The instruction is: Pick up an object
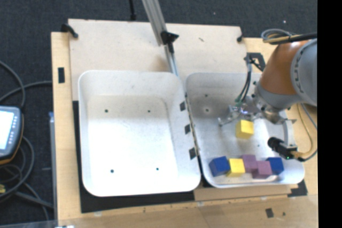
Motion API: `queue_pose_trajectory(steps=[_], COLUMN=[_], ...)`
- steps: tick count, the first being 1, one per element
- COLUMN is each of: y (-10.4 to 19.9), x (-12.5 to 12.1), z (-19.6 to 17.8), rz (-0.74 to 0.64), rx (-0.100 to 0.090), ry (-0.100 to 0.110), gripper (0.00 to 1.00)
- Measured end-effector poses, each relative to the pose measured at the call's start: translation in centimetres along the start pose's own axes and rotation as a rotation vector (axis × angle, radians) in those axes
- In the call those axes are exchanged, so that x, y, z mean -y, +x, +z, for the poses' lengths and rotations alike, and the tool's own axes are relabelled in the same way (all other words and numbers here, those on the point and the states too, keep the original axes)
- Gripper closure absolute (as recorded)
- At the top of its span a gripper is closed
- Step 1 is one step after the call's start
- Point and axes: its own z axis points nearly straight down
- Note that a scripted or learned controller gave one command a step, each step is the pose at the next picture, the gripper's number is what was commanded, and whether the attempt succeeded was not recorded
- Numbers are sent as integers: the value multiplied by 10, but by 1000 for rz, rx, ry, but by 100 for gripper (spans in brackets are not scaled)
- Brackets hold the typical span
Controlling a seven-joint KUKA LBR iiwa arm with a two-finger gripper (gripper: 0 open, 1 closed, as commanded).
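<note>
The grey arm with its orange band reaches in from the right over the right bin. Its gripper hangs above the middle of that bin. A small yellow cube sits tilted right under the gripper tip, touching it or very close to it. Whether the cube is gripped or lying on the bin floor is unclear. Along the bin's front wall lies a row of blocks: a blue one, a yellow one, a purple one, a darker purple one and another blue one.
The left bin stands beside the right one, sharing a ridge in the middle. A slanted metal pole rises from behind the bins. Cables trail from the arm at the right bin's edge. A handheld pendant lies off the bench at far left.
</note>
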Motion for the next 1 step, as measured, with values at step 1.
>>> queue_pose_trajectory(steps=[1], y=[-14], x=[36], z=[-1], rz=[5], rx=[2], ry=[-2], gripper=[0])
